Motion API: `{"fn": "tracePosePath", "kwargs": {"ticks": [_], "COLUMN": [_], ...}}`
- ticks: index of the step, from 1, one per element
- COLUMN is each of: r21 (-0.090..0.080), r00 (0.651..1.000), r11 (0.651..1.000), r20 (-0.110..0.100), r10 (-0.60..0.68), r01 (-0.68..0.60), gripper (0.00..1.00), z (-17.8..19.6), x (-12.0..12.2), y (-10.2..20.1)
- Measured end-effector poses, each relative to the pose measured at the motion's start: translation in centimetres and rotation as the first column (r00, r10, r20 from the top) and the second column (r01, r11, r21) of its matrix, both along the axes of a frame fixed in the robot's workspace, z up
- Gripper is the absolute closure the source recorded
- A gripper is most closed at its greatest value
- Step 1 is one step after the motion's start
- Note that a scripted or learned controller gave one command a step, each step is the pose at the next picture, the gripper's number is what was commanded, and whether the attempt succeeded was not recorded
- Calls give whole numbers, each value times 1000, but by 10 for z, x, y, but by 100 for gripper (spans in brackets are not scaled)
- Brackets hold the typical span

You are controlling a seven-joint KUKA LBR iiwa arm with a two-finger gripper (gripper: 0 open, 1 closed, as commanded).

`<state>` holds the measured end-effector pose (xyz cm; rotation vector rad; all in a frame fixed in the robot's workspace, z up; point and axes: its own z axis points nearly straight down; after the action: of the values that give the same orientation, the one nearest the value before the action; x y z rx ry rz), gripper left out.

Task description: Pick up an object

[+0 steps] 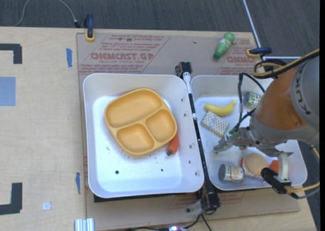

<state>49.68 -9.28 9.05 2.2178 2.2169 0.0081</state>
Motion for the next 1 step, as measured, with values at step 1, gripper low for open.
{"fn": "tracePosePath", "kwargs": {"ticks": [1], "r21": [1], "r00": [1000], "r11": [1000], "r20": [3], "r10": [1], "r01": [-1], "gripper": [0], "z": [0], "x": [-1], "y": [-1]}}
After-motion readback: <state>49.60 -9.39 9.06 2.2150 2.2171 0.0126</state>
